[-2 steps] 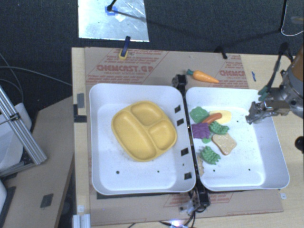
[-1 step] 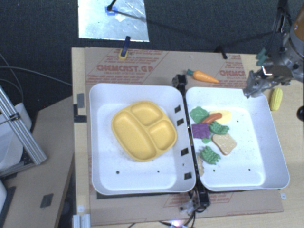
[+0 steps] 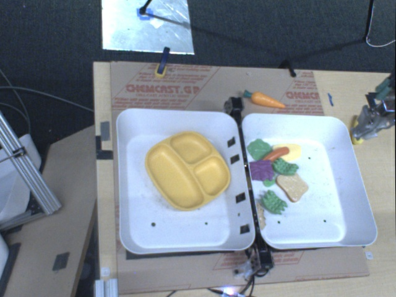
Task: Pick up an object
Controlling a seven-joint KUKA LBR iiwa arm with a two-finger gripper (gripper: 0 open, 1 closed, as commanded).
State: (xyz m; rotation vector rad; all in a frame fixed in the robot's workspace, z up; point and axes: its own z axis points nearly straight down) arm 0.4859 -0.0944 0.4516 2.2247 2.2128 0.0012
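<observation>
— Toy food pieces (image 3: 276,172) cluster against the right bin's (image 3: 346,184) left wall; its right half lies open.
— And the gripper (image 3: 371,119)?
— Outside that bin's right rim. Yellow divided plate (image 3: 187,170) fills the left bin (image 3: 133,184).

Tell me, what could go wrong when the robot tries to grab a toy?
The toy foods lie bunched together in the right bin, so the tool might grab two or knock others aside. Some sit near the divider, where the tool could bump the wall. The flat bread piece may slip away.
</observation>
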